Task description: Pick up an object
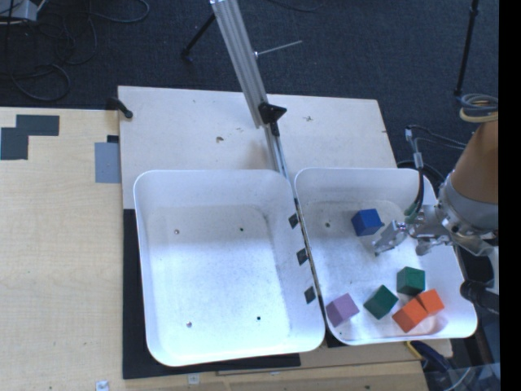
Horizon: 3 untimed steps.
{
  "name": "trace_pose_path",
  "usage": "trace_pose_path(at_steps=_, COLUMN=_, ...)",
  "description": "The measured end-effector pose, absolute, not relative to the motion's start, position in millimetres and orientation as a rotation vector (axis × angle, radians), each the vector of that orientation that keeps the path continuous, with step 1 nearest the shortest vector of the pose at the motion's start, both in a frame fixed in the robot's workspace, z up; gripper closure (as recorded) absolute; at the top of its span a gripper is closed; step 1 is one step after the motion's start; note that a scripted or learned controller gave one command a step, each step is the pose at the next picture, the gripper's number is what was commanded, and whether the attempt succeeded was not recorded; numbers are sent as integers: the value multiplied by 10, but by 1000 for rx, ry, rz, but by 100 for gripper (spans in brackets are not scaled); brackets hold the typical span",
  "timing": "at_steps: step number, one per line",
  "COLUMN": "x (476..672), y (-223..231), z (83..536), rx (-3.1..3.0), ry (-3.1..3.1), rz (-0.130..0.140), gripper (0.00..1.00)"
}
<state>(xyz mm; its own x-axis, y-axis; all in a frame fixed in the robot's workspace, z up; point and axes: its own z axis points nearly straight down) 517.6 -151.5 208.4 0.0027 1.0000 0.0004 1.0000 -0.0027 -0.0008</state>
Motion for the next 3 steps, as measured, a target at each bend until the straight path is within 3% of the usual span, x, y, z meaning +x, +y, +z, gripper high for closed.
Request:
trace_pose_path(at_steps=1, x=5284, y=-1967, z=2059, rx=-2224, ry=-2220, rz=2, gripper=0)
trace_pose_path(at_steps=2, x=5640, y=-1496, z=1471, rx=-2210, ry=-2222, rz=2, gripper=0)
trace_pose_path(at_steps=3, x=6427, y=-1494, z=879, rx=-2220, ry=-2226, rz=-2, gripper=0)
